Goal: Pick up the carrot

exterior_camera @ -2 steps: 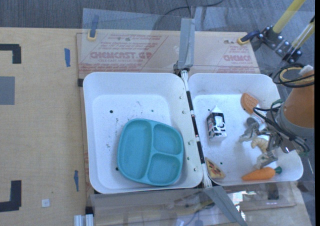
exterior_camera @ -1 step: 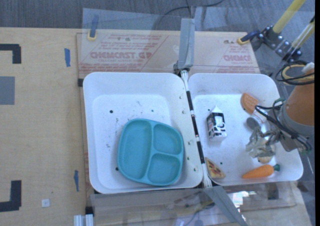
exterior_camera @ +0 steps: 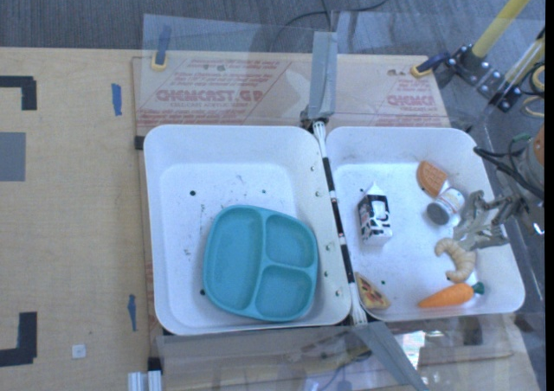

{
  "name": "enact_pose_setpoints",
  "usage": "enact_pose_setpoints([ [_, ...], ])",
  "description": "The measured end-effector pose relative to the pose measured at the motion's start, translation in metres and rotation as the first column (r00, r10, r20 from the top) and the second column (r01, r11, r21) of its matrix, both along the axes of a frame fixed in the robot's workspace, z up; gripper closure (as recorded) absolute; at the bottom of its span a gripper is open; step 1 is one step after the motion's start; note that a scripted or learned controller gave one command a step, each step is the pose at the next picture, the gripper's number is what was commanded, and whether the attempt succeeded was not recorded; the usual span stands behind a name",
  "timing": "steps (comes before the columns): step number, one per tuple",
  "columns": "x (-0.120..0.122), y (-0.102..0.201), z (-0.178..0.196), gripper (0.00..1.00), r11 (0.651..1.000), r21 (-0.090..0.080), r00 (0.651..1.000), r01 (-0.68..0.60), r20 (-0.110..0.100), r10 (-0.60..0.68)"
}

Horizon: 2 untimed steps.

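At the right edge of the frame, the gripper (exterior_camera: 474,227) hangs low over the right bin (exterior_camera: 391,151), fingers spread apart around nothing, just above a pale curled shrimp-like toy (exterior_camera: 457,255). The carrot (exterior_camera: 447,296) lies flat near the bin's lower right corner. The left bin (exterior_camera: 173,156) holds a teal divided plate (exterior_camera: 260,263). Both bins sit on a wooden bench (exterior_camera: 65,208).

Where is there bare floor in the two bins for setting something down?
Left bin: free strip behind the teal tray. Right bin: open floor between the milk carton and the shrimp. Crowded along its right side, around the carrot and gripper.
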<state>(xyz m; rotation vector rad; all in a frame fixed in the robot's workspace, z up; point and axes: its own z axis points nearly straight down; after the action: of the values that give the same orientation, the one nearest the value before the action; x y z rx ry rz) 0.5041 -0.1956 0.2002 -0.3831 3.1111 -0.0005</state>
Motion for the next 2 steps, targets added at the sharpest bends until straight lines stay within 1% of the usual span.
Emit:
enact_pose_setpoints([
  [1,-0.010,0.038,-0.037,1.00,0.973,0.001,0.973,-0.232,-0.003,0.232],
  [2,-0.004,-0.016,-0.013,1.00,0.796,-0.003,0.796,-0.606,0.000,0.606],
])
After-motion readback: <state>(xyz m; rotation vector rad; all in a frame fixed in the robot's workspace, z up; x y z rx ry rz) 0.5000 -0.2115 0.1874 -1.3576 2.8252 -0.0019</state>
